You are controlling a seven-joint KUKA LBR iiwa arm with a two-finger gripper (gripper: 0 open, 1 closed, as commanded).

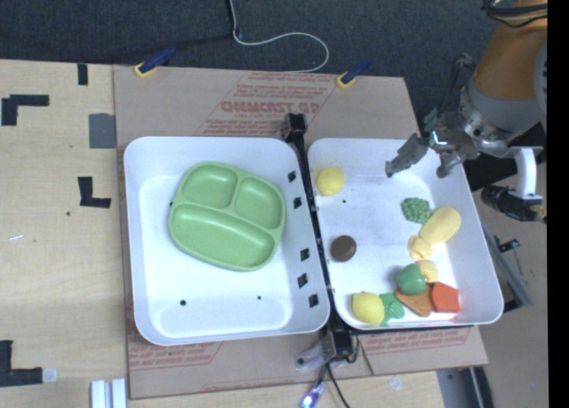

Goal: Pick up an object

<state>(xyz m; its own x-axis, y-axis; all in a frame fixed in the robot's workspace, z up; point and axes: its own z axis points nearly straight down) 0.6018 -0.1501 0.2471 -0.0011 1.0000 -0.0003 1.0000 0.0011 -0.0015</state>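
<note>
Camera view: the arm enters from the right, wrist angled down-left. The gripper (425, 157) hangs over the right bin (373, 220), fingers spread, grasping nothing. A green bumpy object (414, 210) lies just below it.

One fixed overhead cam, slanted down on both bins (142, 220).

Red printed lettering on the cardboard sheet (267, 100) under the bins, too blurred to read.
</note>
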